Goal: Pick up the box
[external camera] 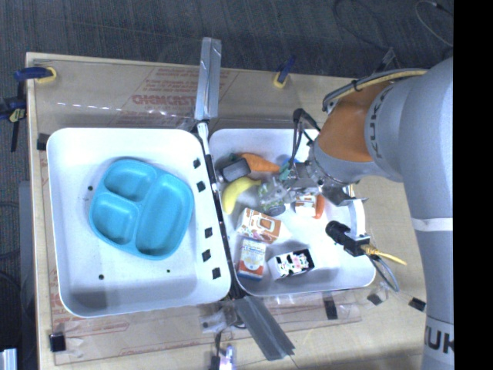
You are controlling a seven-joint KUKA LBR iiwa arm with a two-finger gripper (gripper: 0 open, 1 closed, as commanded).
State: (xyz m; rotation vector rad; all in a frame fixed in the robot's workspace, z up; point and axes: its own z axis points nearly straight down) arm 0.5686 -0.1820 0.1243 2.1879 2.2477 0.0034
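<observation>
Camera view, right bin (350, 272): I am logging a small orange-and-white carton box (258, 225) lying flat near the bin's middle, just beside the banana (233, 193). I am judging it light, stiff-sided, slightly crushable; best taken across its short sides. A second juice box (251, 257) and a cow-print carton (292, 263) are lying close below, crowding it. A carrot (258, 163) is resting above. My hand (296, 183) is hovering over clutter, well right of the box; its spread I cannot tell. Left bin (69, 149): blue divided tray (142, 206).
</observation>
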